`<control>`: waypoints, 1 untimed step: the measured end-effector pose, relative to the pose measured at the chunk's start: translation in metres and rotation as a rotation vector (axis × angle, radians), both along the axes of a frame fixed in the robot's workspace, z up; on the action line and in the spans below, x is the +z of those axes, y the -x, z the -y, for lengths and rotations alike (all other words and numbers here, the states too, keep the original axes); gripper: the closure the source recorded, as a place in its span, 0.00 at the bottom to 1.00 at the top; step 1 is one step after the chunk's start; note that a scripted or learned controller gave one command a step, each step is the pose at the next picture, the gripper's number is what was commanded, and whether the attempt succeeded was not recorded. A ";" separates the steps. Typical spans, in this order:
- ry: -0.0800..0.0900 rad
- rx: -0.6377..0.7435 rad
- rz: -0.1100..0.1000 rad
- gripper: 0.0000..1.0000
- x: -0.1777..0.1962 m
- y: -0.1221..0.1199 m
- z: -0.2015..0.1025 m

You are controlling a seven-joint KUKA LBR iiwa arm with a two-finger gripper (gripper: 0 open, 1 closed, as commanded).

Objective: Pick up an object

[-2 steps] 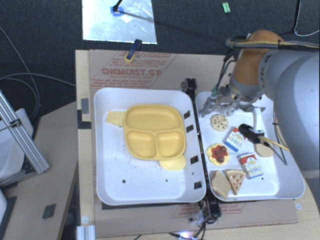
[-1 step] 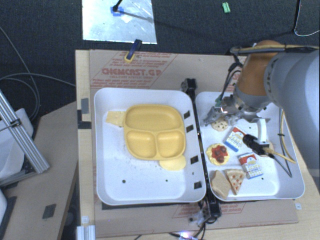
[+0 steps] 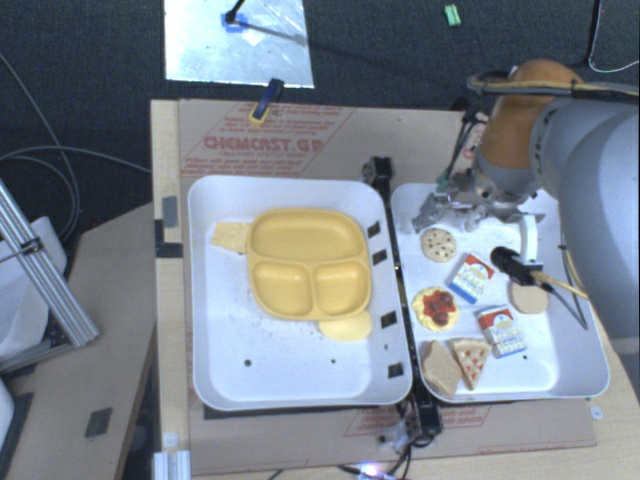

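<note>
The right bin (image 3: pixel 570 368) holds toy food. A chocolate-chip cookie (image 3: pixel 438 244) lies near its back left. Close by are a blue and red carton (image 3: pixel 470 277), a round pizza with red topping (image 3: pixel 436 308), a second small carton (image 3: pixel 502 331), a pizza slice (image 3: pixel 469 359), a tan bread piece (image 3: pixel 437 367) and a tan disc (image 3: pixel 528 299). My gripper (image 3: pixel 440 208) hangs low over the bin's back left part, just behind the cookie. Nothing shows as held.
The left bin (image 3: pixel 215 348) holds a yellow divided tray (image 3: pixel 308 263), with a pale yellow square (image 3: pixel 231 236) behind its left side and a pale yellow disc (image 3: pixel 346 326) at its front. The grey arm (image 3: pixel 590 168) covers the right bin's back right corner.
</note>
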State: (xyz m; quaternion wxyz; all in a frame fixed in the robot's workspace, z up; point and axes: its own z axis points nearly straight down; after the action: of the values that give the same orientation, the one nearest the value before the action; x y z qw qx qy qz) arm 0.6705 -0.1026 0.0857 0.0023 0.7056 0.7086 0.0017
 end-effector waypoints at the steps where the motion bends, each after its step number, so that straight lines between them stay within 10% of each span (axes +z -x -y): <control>1: -0.001 0.001 -0.005 0.00 -0.001 0.013 -0.012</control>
State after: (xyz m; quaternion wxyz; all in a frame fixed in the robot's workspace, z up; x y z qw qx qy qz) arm 0.6578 -0.0909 0.0848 0.0003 0.7054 0.7088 0.0002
